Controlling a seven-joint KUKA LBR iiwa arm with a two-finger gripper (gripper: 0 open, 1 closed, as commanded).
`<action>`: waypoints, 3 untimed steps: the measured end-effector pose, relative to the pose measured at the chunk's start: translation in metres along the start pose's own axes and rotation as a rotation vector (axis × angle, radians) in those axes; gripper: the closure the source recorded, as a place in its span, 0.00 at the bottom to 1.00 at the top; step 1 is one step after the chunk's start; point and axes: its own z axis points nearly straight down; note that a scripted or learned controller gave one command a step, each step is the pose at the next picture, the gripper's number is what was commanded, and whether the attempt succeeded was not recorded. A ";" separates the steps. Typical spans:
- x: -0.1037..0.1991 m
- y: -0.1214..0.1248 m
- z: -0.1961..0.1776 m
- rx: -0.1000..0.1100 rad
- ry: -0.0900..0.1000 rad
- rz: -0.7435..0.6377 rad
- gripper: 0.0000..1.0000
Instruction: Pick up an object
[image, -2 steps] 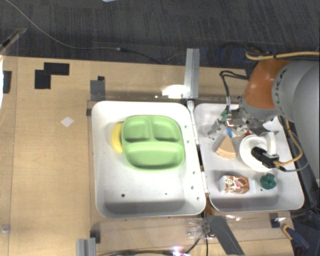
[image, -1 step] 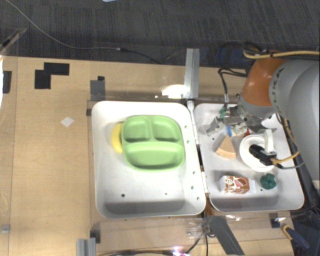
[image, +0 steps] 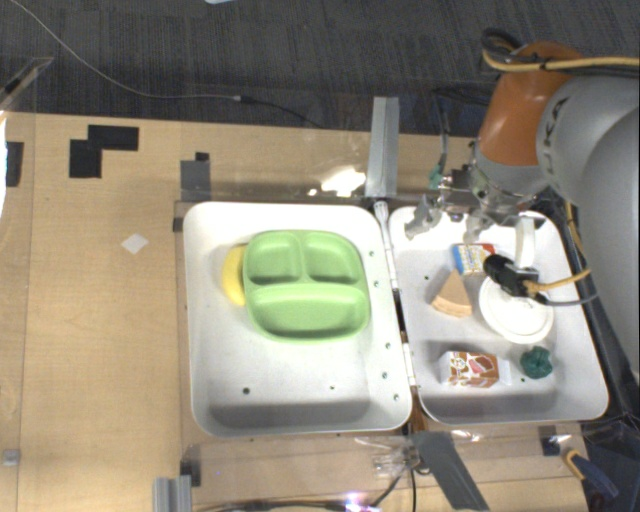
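Observation:
My gripper hangs over the back of the right bin, on the grey arm with the orange band. Just below it lies a small blue and white carton. A tan wedge rests in front of the carton, beside a white round dish. Near the bin's front lie a brown and white packet and a small teal object. I see nothing held in the gripper.
The left bin holds a green divided plate with a yellow object poking out from under its left edge. A raised divider separates the two bins. The bench lies to the left.

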 end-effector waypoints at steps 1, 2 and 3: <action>-0.038 0.004 0.085 -0.013 -0.001 0.073 0.00; -0.059 -0.026 0.088 -0.026 -0.005 -0.219 0.00; -0.058 -0.025 0.077 -0.030 -0.005 -0.219 1.00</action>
